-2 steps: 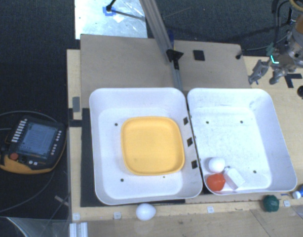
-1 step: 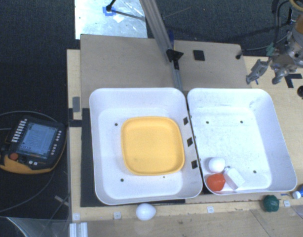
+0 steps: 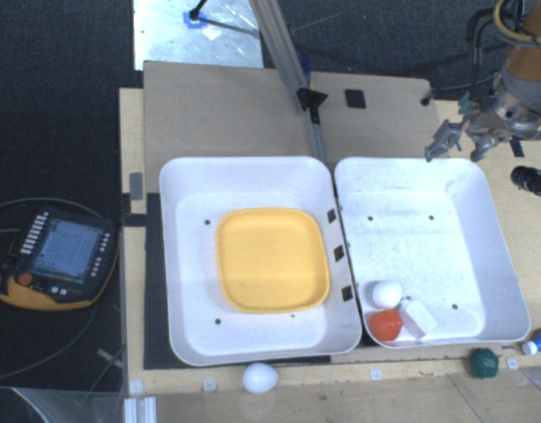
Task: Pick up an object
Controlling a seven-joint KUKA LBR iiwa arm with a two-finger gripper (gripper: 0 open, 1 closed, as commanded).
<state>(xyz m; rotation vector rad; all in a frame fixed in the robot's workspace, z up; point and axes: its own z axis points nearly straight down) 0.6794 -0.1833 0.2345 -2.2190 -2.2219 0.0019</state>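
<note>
The gripper [image 3: 457, 144] hangs over the far right corner of the worktop [image 3: 226, 104], just above the far rim of the right bin [image 3: 429, 236], with the grey arm [image 3: 524, 64] and its orange band rising toward the right edge of the view. Its two fingers [image 3: 440, 141] are spread apart with nothing between them. The things that could be picked up sit well apart from it, clustered in the near left corner of the right bin: a white ball [image 3: 387, 293], an orange-red round object [image 3: 386, 325] touching it on the near side, and a small pale block [image 3: 417, 316] just beside both on the right. The left bin [image 3: 187, 236] holds a yellow square plate [image 3: 272, 259], which lies flat in its middle. On the near edge of the worktop, outside the bins, lie a white egg-shaped object [image 3: 260, 378] below the left bin and a dark green ball [image 3: 484, 362] near the right corner, with a small blue-tipped item [image 3: 538, 344] just beside it. A slanted metal pole [image 3: 284, 47] crosses the far edge of the worktop. Off the worktop on the left, a control pendant [image 3: 57, 259] with a screen rests on the dark floor [image 3: 50, 86].
</note>
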